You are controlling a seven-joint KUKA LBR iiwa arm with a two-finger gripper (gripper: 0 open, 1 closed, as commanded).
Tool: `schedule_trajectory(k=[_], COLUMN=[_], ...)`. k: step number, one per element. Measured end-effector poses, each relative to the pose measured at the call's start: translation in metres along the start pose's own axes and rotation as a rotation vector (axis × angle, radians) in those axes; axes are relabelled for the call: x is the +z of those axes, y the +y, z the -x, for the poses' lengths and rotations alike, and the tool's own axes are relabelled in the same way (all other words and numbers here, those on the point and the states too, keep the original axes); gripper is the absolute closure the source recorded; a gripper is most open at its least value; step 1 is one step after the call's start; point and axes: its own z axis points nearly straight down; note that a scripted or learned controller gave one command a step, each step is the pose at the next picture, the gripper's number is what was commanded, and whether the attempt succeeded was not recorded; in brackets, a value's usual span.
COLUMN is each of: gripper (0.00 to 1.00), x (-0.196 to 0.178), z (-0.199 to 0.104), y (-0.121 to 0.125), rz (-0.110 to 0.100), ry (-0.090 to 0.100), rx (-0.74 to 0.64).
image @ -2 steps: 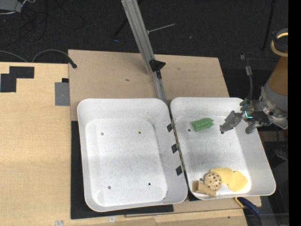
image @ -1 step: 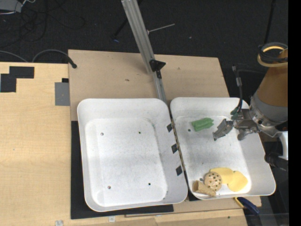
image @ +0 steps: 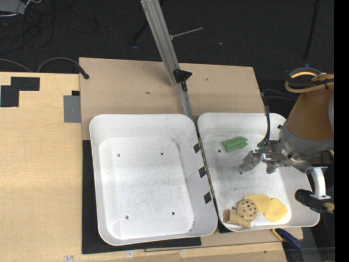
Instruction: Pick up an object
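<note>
1. A green object [image: 235, 144] lies flat in the far part of the right bin [image: 218, 201], near the bin's middle from left to right.
2. The hand [image: 260, 162] hangs over the same bin, just right of and nearer than the green object, apart from it.
3. The fingers are spread apart, one reaching left at [image: 248, 164], with nothing between them.
4. A yellow piece [image: 267, 207] lies at the near end of the right bin, well nearer than the hand.
5. A round brown cookie-like item [image: 247, 208] with dark dots rests against the left side of the yellow piece, and a tan wedge [image: 233, 217] touches it on its near left.
6. The arm [image: 311, 121] comes in from the right, its orange band just above the grey wrist.
7. The left bin [image: 103, 146] sits beside the right bin, their rims meeting along a line of small black clips [image: 202, 172].
8. Both bins rest on a brown worktop [image: 131, 86], and a grey metal rail [image: 163, 42] slants up from the bins' far junction.
9. No writing or brand can be read on any of it.
</note>
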Motion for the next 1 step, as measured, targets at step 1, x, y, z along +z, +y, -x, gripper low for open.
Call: schedule_trajectory(k=[1], gripper=[0.0], x=[0.0447], z=[-0.002], y=[0.0042], rz=[0.001], ry=[0.0], rx=[0.001])
